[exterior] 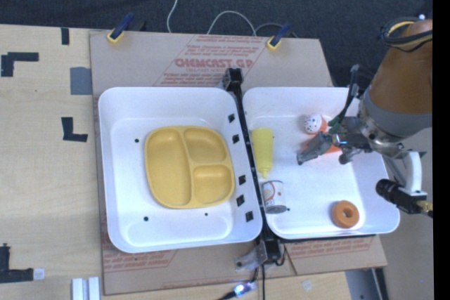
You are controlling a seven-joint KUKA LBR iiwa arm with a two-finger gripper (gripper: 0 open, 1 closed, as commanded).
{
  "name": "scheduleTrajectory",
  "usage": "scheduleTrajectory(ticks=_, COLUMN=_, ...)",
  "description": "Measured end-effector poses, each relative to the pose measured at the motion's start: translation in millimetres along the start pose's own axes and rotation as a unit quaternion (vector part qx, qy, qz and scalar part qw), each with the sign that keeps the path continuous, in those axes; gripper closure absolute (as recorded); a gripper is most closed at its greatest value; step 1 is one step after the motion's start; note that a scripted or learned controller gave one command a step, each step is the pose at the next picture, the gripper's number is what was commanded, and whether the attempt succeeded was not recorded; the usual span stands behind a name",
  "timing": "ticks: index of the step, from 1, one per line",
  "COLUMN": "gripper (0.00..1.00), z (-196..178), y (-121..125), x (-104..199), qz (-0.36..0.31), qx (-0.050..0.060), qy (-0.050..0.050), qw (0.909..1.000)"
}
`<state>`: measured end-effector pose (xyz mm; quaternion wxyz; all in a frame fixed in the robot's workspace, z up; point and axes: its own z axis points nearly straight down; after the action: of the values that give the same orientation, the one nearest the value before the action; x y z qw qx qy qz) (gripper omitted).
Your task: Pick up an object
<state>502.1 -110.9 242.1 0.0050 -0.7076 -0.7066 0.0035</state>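
Orange ring (345, 213) | right bin (365, 172) | below-right of end effector (314, 150), apart

Grey arm (394, 102) reaches in from the right; fingers (314, 148) point left.

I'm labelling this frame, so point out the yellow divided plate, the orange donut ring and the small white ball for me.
yellow divided plate (188, 166): camera view, on the ridge where its compartments meet.
orange donut ring (345, 214): camera view, on the ring's upper band.
small white ball (311, 124): camera view, on the middle of its spotted face.
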Motion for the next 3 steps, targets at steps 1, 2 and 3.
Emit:
scheduleTrajectory(ticks=1, gripper=0.00, z=-4.9, y=2.2, x=0.1, qz=-0.002, qx=-0.005, qy=-0.001, qw=1.0000)
scheduleTrajectory(ticks=2, gripper=0.00, z=54.8, y=9.1, x=5.6, qz=-0.001, qx=-0.002, qy=-0.001, qw=1.0000)
scheduleTrajectory(ticks=3, gripper=0.00, z=100.2, y=8.6, x=12.0, qz=-0.001, qx=-0.002, qy=0.000, qw=1.0000)
